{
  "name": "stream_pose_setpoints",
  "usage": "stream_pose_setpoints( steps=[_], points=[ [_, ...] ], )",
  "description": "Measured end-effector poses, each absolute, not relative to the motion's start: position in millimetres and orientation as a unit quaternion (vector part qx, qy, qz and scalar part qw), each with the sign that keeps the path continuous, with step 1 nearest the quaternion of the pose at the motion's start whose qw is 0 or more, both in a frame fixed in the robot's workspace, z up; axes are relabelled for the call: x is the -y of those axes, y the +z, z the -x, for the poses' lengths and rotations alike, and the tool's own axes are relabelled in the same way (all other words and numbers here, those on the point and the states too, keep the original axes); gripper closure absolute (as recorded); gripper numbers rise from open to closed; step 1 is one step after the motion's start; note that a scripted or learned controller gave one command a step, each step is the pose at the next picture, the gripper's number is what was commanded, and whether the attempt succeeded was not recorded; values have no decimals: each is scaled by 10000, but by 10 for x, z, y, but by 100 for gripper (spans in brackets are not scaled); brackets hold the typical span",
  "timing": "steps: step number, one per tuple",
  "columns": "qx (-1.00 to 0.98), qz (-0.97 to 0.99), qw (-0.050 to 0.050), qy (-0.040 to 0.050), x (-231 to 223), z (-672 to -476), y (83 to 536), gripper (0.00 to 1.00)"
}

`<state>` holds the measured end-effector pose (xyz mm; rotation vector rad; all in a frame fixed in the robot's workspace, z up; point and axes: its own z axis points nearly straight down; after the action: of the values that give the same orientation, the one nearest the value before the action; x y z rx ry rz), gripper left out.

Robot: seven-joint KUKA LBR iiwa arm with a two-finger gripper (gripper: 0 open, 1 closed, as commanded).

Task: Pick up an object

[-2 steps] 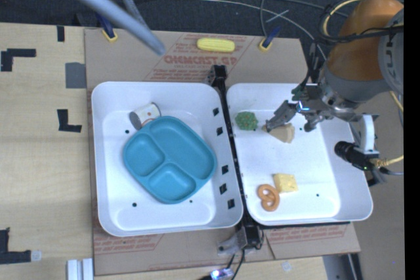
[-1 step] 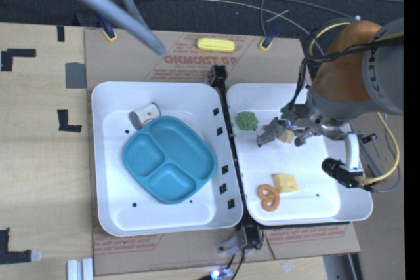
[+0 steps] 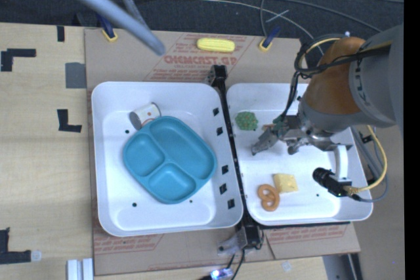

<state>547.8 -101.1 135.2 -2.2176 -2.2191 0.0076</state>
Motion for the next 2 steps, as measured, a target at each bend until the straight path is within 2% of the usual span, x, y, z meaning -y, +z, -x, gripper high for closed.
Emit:
stream_pose_setpoints(
  steps=[1,2],
  points=[
    [7083,7060,13,10,1000,-5489,1476,100],
    [7075,7067,-22,-15,1042,-5543,2093,100]
  ],
)
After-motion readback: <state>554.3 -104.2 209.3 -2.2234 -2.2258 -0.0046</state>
